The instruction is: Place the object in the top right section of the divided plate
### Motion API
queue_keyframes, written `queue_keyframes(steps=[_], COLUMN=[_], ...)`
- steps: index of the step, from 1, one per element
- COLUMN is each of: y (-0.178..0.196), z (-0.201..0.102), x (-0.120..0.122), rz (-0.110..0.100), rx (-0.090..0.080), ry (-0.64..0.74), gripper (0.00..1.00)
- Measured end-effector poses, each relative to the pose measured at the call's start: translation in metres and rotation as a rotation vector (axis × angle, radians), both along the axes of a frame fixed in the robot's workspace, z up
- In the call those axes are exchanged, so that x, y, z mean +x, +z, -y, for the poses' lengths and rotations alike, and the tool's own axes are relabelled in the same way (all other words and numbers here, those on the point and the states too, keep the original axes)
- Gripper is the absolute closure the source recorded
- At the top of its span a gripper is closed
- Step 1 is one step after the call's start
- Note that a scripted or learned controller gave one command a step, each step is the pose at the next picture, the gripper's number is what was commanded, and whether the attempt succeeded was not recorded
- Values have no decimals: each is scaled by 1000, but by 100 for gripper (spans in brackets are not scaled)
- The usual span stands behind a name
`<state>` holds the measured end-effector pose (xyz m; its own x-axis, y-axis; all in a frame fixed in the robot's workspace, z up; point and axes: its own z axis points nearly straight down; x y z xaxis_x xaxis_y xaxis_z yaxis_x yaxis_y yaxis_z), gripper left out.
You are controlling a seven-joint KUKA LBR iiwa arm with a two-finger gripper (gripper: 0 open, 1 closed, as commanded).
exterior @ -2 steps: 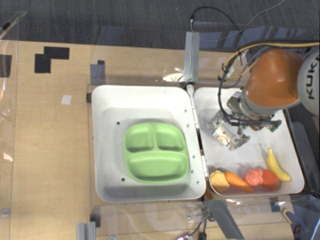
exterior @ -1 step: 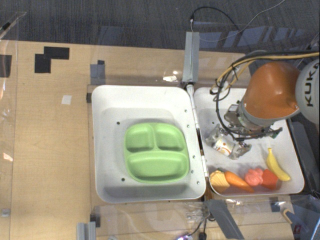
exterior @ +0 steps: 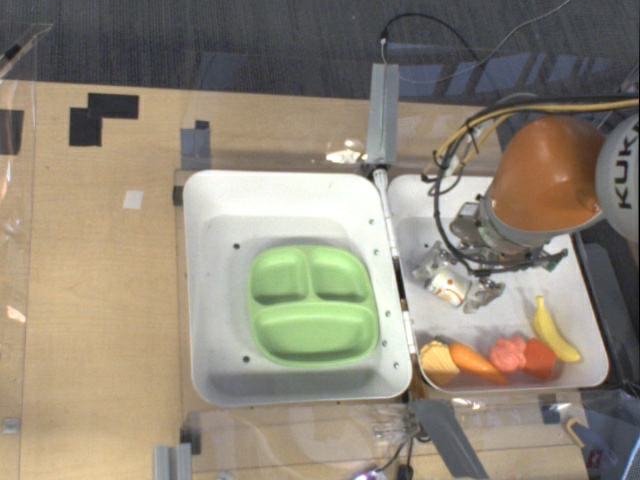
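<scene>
The gripper hangs low in the right bin, its fingers closed around a small white-and-orange object. The green divided plate lies in the left bin.

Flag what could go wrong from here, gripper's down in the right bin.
1. The gripper sits on a small white and orange object; whether it is actually pinched is unclear, so a lift may come up without it.
2. The toy food, carrot, banana and red pieces, lies close by and could get knocked.
3. The green divided plate is in the other bin, across the rims.
</scene>
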<state>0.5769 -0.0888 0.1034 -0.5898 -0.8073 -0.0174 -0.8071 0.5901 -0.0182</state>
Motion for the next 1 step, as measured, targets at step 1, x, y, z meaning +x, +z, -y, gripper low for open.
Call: queue_keyframes(steps=[1], y=[12], z=[-2], x=[3], rz=[8], rx=[2], ry=[-2], gripper=[100])
